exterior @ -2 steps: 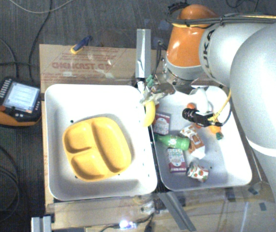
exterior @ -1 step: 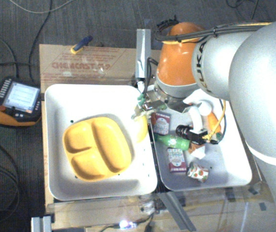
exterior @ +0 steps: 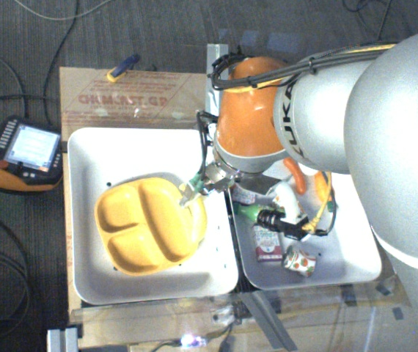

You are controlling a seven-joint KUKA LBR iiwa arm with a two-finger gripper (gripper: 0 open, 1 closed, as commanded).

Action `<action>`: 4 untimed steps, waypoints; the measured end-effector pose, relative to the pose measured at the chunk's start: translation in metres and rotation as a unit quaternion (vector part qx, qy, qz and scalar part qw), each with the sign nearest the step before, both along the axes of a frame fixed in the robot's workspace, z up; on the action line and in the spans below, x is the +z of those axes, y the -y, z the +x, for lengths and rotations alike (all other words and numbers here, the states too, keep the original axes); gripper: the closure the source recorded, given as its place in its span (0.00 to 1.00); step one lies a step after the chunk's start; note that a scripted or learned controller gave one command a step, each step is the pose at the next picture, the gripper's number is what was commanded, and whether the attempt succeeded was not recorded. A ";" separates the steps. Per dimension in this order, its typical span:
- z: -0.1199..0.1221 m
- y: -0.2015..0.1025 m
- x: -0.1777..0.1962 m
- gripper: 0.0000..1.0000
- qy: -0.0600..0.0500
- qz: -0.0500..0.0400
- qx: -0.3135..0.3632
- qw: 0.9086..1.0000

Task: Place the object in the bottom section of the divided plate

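Observation:
The yellow divided plate lies in the left white bin, with two smaller sections on its left and a larger one on its right. My gripper hangs over the plate's upper right rim, below the orange band of the arm. A small pale green bit shows at the gripper's tip. Whether it is held cannot be made out. The arm hides the bins' shared wall and part of the right bin.
The right bin holds several items: an orange carrot-like piece, a white object, a green item, a red and white packet and a crumpled wrapper. A teach pendant lies left of the bench.

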State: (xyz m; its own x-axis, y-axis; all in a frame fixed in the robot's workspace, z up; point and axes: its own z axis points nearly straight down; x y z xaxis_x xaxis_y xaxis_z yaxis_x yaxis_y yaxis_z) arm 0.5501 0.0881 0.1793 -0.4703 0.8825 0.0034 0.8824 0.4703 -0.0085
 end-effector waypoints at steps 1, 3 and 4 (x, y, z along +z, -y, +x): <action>-0.033 0.000 0.041 1.00 0.001 0.000 0.001 1.000; -0.033 0.001 0.046 1.00 -0.004 -0.001 0.001 1.000; -0.053 -0.052 -0.061 1.00 0.013 0.001 0.154 0.988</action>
State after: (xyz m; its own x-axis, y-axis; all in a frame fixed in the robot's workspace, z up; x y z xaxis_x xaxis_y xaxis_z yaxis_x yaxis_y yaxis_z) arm 0.4972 0.1398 0.1182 -0.7168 0.6972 -0.0113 0.6971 0.7169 0.0134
